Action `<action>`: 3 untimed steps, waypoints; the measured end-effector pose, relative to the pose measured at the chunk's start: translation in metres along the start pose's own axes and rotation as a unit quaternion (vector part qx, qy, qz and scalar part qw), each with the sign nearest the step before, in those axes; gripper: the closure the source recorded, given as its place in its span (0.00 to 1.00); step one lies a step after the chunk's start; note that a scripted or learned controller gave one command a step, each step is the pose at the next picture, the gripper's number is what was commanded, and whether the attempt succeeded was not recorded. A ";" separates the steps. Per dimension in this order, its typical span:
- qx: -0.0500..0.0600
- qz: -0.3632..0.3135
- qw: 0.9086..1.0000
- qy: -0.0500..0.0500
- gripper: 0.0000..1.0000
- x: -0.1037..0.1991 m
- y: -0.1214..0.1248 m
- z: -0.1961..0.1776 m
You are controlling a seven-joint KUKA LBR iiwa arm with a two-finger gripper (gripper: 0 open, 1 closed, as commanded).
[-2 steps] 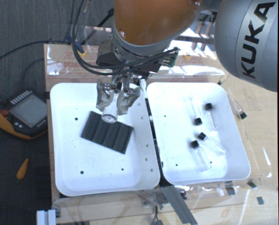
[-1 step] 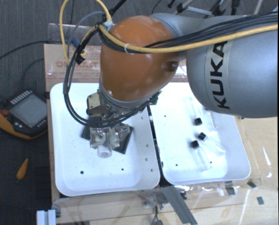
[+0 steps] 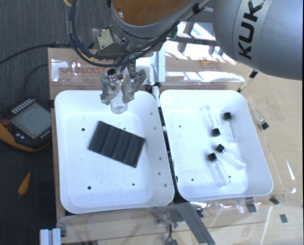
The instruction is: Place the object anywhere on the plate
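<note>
A dark grey ridged plate (image 3: 116,143) lies flat and slightly askew in the left white bin (image 3: 75,188). My gripper (image 3: 121,98) hangs over the far part of that bin, just beyond the plate's far edge. Its fingers are shut on a clear vial (image 3: 119,106), which pokes out below the fingertips. The vial hangs above the bin floor, apart from the plate. The large grey and orange wrist hides the upper part of the gripper.
The right white bin (image 3: 244,188) holds several clear vials with black caps (image 3: 220,148), scattered in its middle. A raised divider (image 3: 165,137) runs between the bins. A teach pendant (image 3: 27,124) and an orange tool (image 3: 23,184) lie off the bench at left.
</note>
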State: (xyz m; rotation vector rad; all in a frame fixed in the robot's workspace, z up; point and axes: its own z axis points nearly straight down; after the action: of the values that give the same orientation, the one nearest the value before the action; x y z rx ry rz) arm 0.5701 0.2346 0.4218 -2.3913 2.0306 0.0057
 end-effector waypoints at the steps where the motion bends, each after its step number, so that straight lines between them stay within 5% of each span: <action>1: 0.000 -0.068 0.998 -0.001 1.00 0.014 -0.083 -0.012; 2: -0.001 -0.103 0.995 0.000 1.00 -0.004 0.022 -0.012; 3: -0.001 -0.333 0.943 -0.001 1.00 0.005 -0.029 -0.011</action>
State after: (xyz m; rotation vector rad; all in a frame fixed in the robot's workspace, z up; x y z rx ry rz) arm 0.5997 0.2346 0.4331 -2.9312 1.1171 0.0079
